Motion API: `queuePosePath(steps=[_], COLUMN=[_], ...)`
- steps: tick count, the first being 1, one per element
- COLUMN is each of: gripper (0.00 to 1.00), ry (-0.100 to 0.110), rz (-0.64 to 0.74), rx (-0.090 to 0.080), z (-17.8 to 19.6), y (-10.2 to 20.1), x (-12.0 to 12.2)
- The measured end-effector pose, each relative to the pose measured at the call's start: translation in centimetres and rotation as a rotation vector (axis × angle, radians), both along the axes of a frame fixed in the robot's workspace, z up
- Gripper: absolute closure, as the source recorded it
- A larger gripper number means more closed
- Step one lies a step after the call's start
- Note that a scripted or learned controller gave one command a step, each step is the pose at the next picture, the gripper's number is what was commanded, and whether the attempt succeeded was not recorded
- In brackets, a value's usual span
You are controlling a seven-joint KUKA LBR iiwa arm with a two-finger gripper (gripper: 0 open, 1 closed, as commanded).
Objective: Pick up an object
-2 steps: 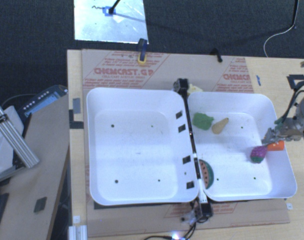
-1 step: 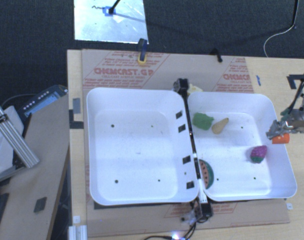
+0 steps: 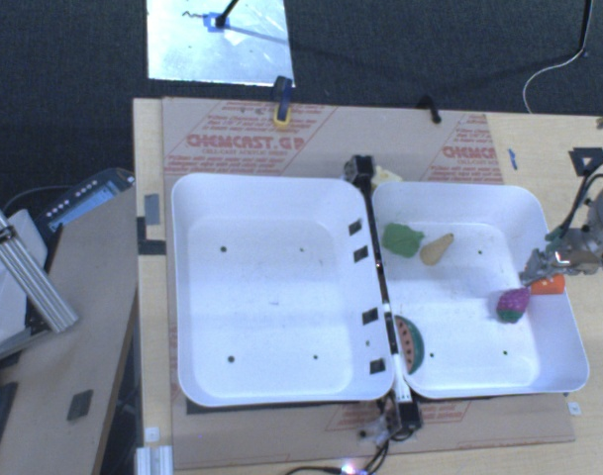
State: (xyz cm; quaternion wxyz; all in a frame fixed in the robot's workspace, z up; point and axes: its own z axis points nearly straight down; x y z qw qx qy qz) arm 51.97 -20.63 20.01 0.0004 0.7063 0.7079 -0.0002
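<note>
Camera view, gripper: the gripper point(image 3: 545, 262) hangs over the right edge of the right bin point(image 3: 479, 379); whether it is open or shut I cannot tell from here, and I see nothing held in it.
Camera view, nearest things: an orange piece point(image 3: 549, 285) lies just beside the gripper on its near side, and a purple toy point(image 3: 512, 304) sits a little nearer and to the left, almost touching the orange piece.
Camera view, direction: from the gripper, both lie down and slightly left, close in; I'd judge the orange piece the shorter reach.
Camera view, others: a green toy point(image 3: 403, 239) and a tan pear-shaped piece point(image 3: 437, 248) sit well apart, far-left in the same bin; a watermelon slice point(image 3: 408, 344) leans at the near-left wall.
Camera view, long axis: the pear-shaped piece runs slantwise, narrow end far-right.
</note>
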Motion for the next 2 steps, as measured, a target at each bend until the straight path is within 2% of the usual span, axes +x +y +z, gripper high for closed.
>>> queuePosePath(steps=[1,2], gripper=[1.0,1.0], ry=[-0.016,-0.013], rz=[0.004,0.002], rx=[-0.005,-0.004], z=[13.1,22.9], y=[0.0,0.3], x=[3.3,-0.8])
